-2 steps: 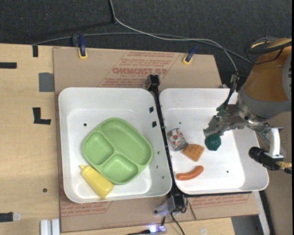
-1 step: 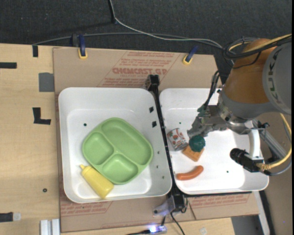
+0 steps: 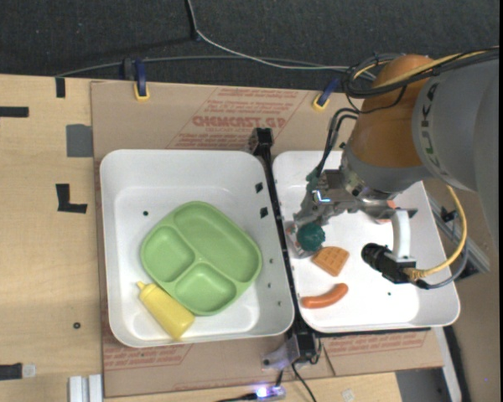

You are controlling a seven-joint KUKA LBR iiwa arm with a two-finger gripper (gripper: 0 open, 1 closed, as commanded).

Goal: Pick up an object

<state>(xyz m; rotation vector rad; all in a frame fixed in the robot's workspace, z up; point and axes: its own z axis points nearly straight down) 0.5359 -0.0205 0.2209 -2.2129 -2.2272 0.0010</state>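
Note:
My gripper hangs low over the left part of the right bin, directly above a dark teal round object. The teal object sits right under the fingertips, touching or nearly touching them. An orange waffle-like piece lies just to its right. A red-orange sausage rests near the bin's front. In the left bin lie a green divided plate and a yellow mustard bottle.
The divider between the two bins runs close to the gripper's left. The grey and orange arm covers the right bin's back half. Cardboard lies under both bins, held by yellow clamps.

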